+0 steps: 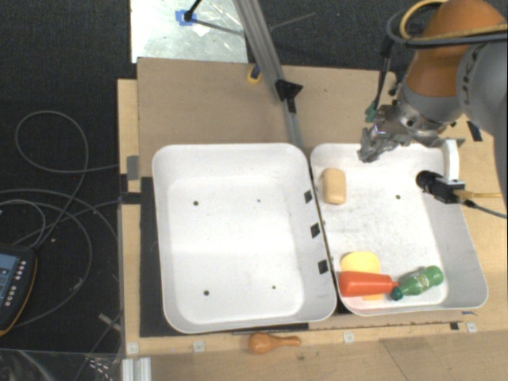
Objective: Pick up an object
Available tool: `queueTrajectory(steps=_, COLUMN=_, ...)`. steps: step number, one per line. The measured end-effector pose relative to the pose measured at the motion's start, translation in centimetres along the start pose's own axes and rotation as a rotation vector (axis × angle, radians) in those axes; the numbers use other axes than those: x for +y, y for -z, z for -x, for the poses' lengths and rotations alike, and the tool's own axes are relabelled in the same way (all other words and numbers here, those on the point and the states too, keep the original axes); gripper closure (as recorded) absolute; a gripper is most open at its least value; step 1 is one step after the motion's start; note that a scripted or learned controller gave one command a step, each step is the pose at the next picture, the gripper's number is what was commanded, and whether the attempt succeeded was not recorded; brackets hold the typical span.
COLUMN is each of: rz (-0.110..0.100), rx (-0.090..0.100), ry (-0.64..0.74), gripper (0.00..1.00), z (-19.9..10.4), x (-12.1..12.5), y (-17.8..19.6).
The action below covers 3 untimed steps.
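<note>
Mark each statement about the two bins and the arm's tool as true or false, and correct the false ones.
1. The green bottle lies in the right bin. True.
2. The tan block lies in the left bin. False: it lies in the right bin, close to the wall shared with the left bin.
3. The orange carrot-shaped toy lies between the yellow object and the bin's near rim. True.
4. The tool holds the green bottle. False: the tool is over the far edge of the right bin, well apart from the bottle.
5. A small tan pear-shaped object lies outside the bins, on the bench. True.
</note>
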State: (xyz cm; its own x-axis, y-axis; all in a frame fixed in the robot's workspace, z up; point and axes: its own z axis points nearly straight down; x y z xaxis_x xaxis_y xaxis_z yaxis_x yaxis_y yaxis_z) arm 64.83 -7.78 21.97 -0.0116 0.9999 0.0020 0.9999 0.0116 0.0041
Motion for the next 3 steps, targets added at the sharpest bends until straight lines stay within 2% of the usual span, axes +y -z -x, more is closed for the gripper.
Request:
queueTrajectory(steps=1, rz=-0.001, rx=0.0, ry=0.0, gripper=1.0, z=-5.4, x=0.2, y=1.1)
queueTrajectory(steps=3, rz=0.0, rx=0.001, ry=0.0, gripper=1.0, z=-16.0, x=2.4, y=2.8)
